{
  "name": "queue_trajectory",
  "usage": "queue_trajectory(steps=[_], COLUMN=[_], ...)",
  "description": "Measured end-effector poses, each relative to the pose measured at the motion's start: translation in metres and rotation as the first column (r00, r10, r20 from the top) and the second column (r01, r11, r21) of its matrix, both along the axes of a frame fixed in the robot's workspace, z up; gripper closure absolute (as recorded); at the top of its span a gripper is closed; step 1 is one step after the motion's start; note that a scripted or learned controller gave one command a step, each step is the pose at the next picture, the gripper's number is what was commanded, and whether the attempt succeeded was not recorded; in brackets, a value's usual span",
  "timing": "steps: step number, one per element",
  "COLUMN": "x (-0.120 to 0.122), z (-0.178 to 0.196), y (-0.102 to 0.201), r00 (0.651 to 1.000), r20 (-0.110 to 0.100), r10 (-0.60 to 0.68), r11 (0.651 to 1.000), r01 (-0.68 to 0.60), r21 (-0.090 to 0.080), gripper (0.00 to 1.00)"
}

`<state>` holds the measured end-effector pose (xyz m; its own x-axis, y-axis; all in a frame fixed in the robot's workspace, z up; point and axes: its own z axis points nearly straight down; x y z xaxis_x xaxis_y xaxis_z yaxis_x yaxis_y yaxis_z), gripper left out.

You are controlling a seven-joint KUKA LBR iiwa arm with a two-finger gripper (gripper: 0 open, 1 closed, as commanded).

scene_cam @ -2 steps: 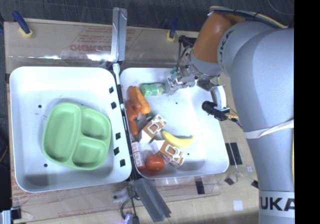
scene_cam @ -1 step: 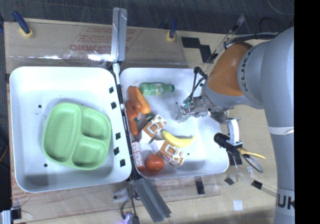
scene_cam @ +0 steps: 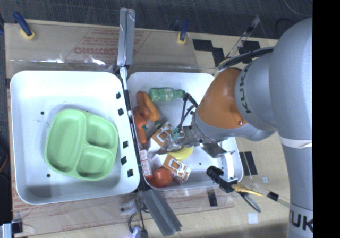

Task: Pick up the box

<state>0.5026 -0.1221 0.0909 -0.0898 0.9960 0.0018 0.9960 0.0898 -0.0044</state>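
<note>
A small orange-and-white box (scene_cam: 161, 135) lies tilted in the middle of the right bin (scene_cam: 204, 80). A second similar box (scene_cam: 177, 168) lies near that bin's front edge, beside a red tomato (scene_cam: 161, 177). My gripper (scene_cam: 180, 137) is down in the right bin just right of the first box, over a yellow item (scene_cam: 184, 153). The grey wrist and its orange band (scene_cam: 223, 105) cover the bin's right half. I see nothing lifted.
A green bottle (scene_cam: 166, 94) lies at the back of the right bin, with orange carrot-like pieces (scene_cam: 147, 105) along its left wall. A narrow red-and-white packet (scene_cam: 143, 161) lies against that wall. The left bin (scene_cam: 24, 125) holds a green divided plate (scene_cam: 81, 144).
</note>
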Motion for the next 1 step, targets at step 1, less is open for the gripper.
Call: queue_trajectory(steps=[1], x=[-0.0256], z=[0.0005], y=[-0.0232], r00=[0.977], r20=[0.002], r10=[-0.215], r11=[0.977], r01=[0.215], r21=[0.000], gripper=[1.00])
